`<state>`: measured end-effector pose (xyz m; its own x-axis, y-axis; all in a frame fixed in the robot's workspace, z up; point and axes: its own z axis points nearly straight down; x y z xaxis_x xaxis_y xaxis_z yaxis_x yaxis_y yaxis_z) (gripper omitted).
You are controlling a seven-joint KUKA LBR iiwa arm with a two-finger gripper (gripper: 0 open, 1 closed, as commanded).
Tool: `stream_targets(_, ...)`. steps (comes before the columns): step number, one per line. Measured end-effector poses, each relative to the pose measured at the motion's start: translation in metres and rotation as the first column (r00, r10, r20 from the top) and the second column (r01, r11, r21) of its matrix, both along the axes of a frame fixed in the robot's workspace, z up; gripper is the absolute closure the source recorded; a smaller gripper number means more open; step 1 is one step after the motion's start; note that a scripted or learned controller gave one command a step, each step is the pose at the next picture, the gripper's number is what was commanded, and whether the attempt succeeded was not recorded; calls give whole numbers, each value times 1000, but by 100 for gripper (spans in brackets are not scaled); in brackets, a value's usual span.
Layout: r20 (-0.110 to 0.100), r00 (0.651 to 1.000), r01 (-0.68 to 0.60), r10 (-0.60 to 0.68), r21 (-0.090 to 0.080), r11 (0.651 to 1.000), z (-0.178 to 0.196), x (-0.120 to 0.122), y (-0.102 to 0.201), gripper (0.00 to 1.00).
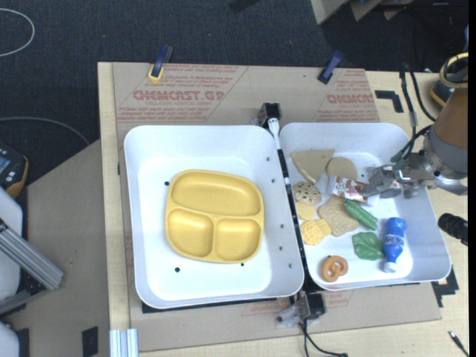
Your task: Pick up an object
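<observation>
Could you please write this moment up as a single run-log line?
arm: reaching in from right | gripper: low over right bin, by red-white packet | grasp: unconfirmed | left bin: yellow tray

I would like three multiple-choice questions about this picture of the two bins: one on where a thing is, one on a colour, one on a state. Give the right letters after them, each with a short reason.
1. In which bin does the yellow tray lie?
A. the left bin
B. the right bin
C. on the bench, outside both bins

2. What colour is the small bottle near the right bin's front edge?
A. red
B. blue
C. black

3. How does the gripper stand to the yellow tray?
A. it touches the tray
B. it is lifting the tray
C. it is apart from it, over the other bin

Answers:
1. A: the tray lies alone on the floor of the left bin.
2. B: its body is blue with a white band.
3. C: the gripper is over the right bin, among the small toy foods.
</observation>
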<state>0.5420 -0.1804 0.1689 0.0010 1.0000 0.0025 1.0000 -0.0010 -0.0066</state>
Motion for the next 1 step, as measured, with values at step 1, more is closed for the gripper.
stream_targets(1, 1, 1000, -2, 2, 0, 1000, -50, 8, 4, 0)
